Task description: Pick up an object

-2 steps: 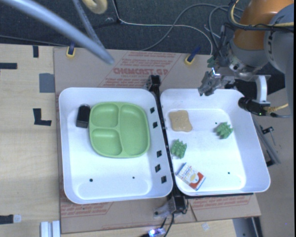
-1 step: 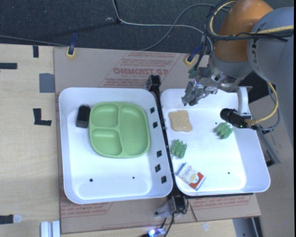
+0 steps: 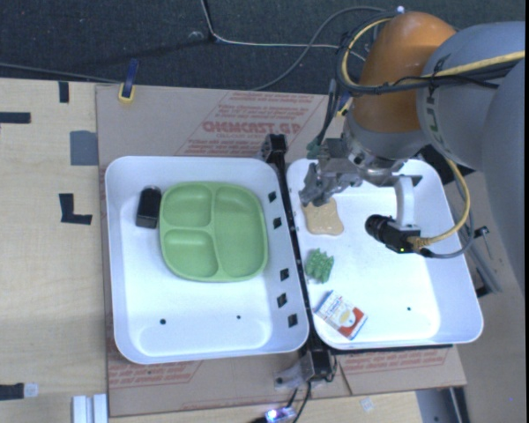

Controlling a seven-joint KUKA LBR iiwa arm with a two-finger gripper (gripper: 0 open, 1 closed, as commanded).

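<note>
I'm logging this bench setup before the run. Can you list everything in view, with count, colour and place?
bins: two, white, side by side on the cardboard sheet
divided plate: one, green, middle of left bin
small block: one, black, left bin, beside the plate's left edge
flat piece: one, tan, right bin, upper left, below the gripper
leafy toy: one, green, right bin, near its left wall
small packet: one, white and red, right bin, lower left
cardboard sheet: one, brown, under both bins
arm: one, grey and orange, from the right
gripper: one, grey, over the tan piece

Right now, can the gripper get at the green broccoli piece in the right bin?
Probably yes. The gripper hangs over the tan piece just above the broccoli piece, which lies uncovered near the bin's left wall, close to the divider.
</note>
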